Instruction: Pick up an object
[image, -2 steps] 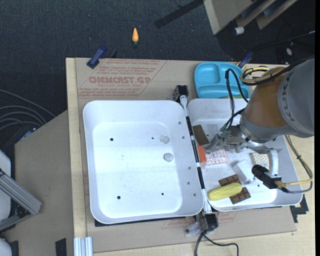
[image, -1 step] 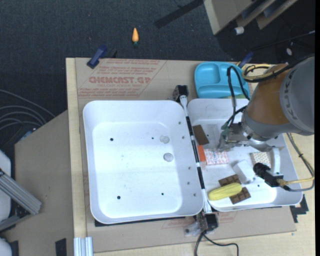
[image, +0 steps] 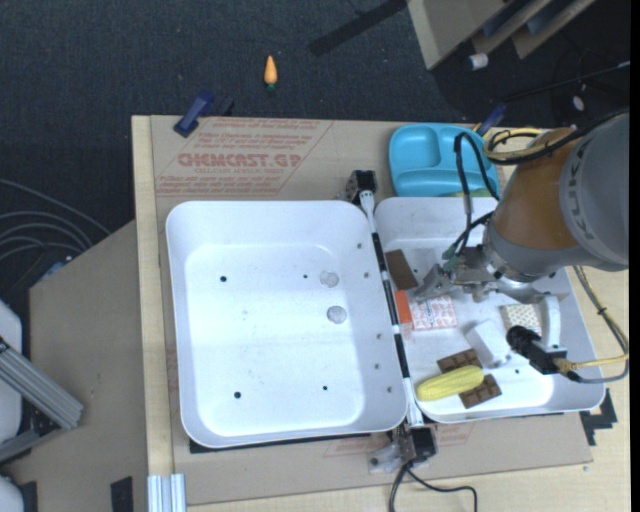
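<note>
Claw (image: 447, 283) above right bin (image: 425, 215); banana (image: 450, 382), brown blocks (image: 462, 358) nearby

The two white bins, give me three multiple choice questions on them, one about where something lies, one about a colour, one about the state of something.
1. Where does the yellow corn cob lie?
A. near the front edge of the right bin
B. in the middle of the left bin
C. on the floor

2. What colour is the divided tray behind the right bin?
A. red
B. light blue
C. black

3. How does the arm stand?
A. parked off the bench
B. over the left bin
C. reaching over the right bin

Answers:
1. A, the cob rests by the bin's front wall, beside brown chocolate pieces.
2. B, the tray is plainly light blue.
3. C, its wrist end is down above the red and white packet in the right bin.
</note>
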